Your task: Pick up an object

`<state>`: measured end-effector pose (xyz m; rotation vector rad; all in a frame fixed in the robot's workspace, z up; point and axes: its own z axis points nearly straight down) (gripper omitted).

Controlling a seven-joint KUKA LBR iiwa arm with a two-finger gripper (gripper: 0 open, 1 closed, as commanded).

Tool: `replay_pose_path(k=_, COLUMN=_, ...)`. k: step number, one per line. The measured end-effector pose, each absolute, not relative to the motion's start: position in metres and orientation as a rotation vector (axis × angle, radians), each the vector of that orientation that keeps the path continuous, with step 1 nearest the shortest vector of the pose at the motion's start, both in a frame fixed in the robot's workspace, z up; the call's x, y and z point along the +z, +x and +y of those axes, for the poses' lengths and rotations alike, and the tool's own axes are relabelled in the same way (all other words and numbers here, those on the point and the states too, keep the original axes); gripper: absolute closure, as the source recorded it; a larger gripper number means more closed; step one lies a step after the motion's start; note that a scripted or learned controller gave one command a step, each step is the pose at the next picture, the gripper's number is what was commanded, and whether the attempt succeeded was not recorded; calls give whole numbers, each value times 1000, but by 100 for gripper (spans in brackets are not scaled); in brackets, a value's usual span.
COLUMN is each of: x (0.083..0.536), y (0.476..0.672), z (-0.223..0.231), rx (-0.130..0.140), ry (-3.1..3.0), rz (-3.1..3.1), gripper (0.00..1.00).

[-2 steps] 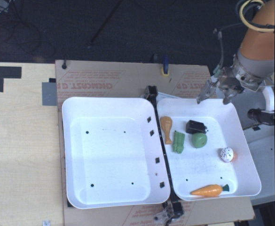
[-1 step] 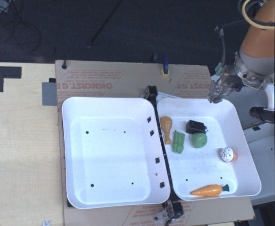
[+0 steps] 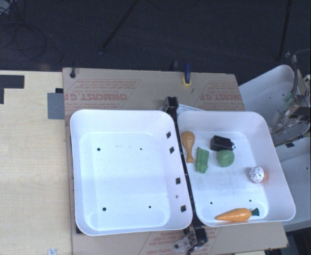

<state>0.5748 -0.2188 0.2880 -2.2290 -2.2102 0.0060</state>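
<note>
Where it lies in the right bin, carrot, long axis left-right, leafy end seemingly right.

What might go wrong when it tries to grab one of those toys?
The black block touches the green ball, so the claw could catch both or knock one away. The carrot lies close to the right bin's near wall, leaving little room. The spotted ball might roll.

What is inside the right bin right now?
Inside the right bin: a tan drumstick, green block, black object, green ball, white ball, and carrot. Nothing looks covered.
</note>
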Motion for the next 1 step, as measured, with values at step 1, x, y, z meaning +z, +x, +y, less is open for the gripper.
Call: replay_pose_path(k=1, x=303, y=491, z=-107, rx=0, ry=-2206, rz=-2225, gripper=100)
